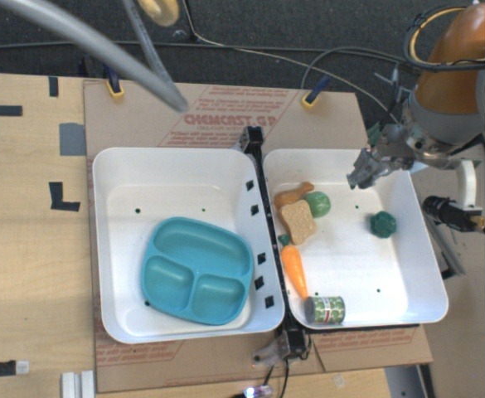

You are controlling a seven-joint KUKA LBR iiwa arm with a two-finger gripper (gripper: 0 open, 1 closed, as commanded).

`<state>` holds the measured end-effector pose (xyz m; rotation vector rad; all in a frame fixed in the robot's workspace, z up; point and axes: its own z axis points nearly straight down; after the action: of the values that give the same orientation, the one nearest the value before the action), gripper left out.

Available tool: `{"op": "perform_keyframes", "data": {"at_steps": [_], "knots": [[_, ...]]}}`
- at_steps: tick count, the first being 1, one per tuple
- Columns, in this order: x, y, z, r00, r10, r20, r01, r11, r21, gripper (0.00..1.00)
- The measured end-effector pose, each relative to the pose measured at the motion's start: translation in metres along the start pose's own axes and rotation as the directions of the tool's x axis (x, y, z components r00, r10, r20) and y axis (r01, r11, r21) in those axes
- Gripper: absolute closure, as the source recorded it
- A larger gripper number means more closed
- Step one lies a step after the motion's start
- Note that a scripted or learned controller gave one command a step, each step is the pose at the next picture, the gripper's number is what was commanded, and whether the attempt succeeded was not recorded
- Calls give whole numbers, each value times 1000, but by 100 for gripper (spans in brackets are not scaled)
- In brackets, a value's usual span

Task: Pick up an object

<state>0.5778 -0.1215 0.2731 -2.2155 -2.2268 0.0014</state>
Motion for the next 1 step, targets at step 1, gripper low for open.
{"op": "perform_keyframes", "data": {"at_steps": [1], "knots": [[55,7,4,1000,-1,0,1,1000,-1,100]]}}
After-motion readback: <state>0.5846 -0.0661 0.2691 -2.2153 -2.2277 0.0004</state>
